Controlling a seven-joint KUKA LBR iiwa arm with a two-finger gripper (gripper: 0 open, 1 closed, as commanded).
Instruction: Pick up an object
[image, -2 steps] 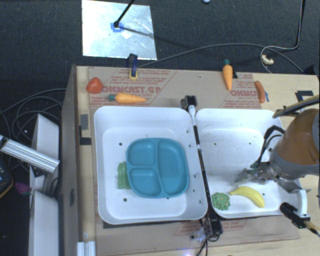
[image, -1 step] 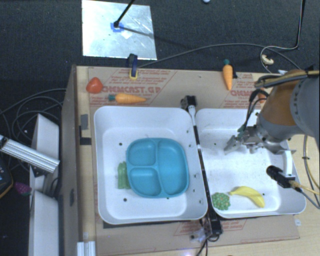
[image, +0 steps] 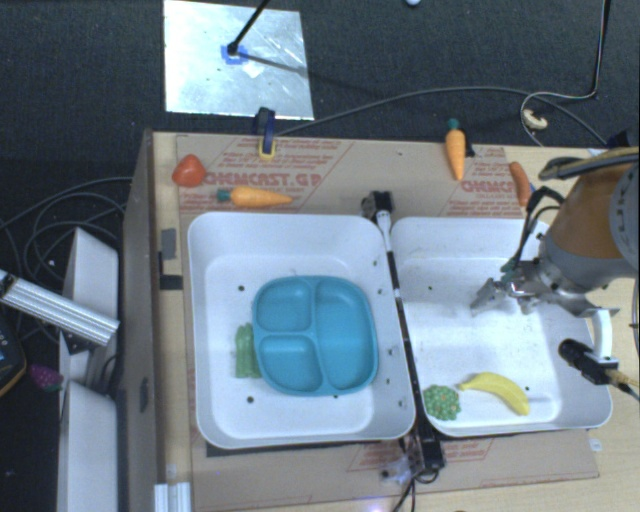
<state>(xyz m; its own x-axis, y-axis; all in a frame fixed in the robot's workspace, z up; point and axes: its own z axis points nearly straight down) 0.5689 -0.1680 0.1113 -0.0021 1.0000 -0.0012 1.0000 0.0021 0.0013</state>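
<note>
A yellow banana (image: 496, 391) lies near the front of the right bin (image: 440, 250). A green knobbly piece (image: 441, 402) sits just left of it. In the left bin (image: 215, 300) a blue divided plate (image: 313, 334) has a green strip (image: 245, 351) along its left side. My gripper (image: 504, 298) hangs over the middle of the right bin, behind the banana and well apart from it. It is open, with nothing between its fingers.
Toy carrots (image: 253, 197) (image: 456, 152) (image: 520, 183) and a red piece (image: 188, 171) lie on the cardboard behind the bins. A black divider clamp (image: 381, 208) sits between the bins. Cables trail at the left and back.
</note>
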